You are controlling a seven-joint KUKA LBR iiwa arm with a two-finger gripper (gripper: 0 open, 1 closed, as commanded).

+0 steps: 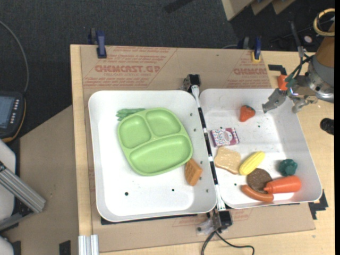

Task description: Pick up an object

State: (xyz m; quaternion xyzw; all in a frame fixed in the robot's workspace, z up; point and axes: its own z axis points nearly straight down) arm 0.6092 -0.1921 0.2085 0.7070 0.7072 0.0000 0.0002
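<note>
Here you are at the approach step: the grey two-finger gripper (286, 101), fingers apart and empty, hovers at the frame's upper right just beside the small red plastic strawberry (246, 112), so next lower and close.

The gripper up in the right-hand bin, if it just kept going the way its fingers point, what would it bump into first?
Probably the strawberry. The gripper points leftward and downward over the right bin, and that red toy lies closest along that line. Depth is hard to judge from above, so it might instead meet the bin floor just short of it.
</note>
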